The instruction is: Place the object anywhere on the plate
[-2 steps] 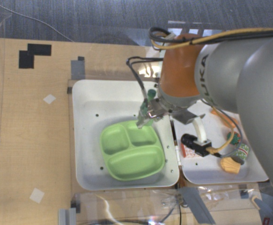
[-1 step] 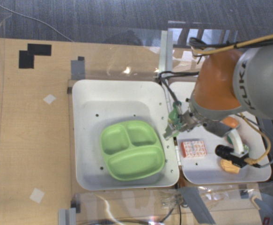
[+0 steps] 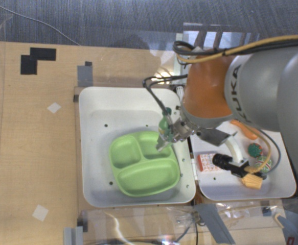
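Location: the green plate (image 3: 141, 181) lies in the left bin (image 3: 95, 137), toward the bin's 5 o'clock corner, with two small compartments on its far side and one large compartment on its near side. The gripper (image 3: 163, 141) hangs over the small compartment at the plate's 1 o'clock.

Task item: a small green piece (image 3: 165, 122) shows right at the gripper, just above the tip and above that same compartment. It is too small and too blurred to identify. Whether it sits between the jaws, and whether the jaws are apart or together, cannot be told.

Other contents: the right bin (image 3: 215, 187) holds an orange stick (image 3: 245, 130) at 12 o'clock, a round green item (image 3: 254, 149) near centre, a yellow block (image 3: 253, 182) at 5 o'clock and a red-and-white card (image 3: 205, 161) at 9 o'clock. The worktop (image 3: 36, 152) carries both bins.

Assessment of handling: the piece appears small and light, probably a plastic toy, stiff enough to take a firm pinch. Its size leaves little margin, so it could twist or slip out of a glancing hold. The narrow middle, taken squarely across, is judged the best place to take hold.

Assessment of stage: the item is already over the plate. If it is held, letting go low over the compartment would finish the task, as the raised rim should stop it rolling.
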Robot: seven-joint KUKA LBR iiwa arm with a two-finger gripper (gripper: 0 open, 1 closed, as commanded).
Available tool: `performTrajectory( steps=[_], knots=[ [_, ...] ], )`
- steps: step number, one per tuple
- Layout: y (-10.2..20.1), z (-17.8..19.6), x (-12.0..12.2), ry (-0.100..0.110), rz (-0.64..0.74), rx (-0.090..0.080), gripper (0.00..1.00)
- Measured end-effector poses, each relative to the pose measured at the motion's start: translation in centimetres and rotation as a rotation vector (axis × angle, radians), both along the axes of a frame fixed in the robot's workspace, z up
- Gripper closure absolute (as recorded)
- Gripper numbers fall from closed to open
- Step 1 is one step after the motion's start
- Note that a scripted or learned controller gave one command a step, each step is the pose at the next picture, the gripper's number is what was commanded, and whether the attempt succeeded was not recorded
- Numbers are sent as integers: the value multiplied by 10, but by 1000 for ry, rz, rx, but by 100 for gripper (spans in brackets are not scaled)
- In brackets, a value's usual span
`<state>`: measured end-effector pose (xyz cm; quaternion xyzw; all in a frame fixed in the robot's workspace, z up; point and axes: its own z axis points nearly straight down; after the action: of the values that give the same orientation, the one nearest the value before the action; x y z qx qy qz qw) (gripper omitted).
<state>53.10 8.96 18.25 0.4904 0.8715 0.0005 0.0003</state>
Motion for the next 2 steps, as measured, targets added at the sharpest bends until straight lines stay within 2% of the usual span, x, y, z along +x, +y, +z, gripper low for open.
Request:
performTrajectory(
  steps=[1,2],
  knots=[
    [-71,0,-2,0,314,-1,100],
    [-27,0,-43,1,454,0,100]
  ],
)
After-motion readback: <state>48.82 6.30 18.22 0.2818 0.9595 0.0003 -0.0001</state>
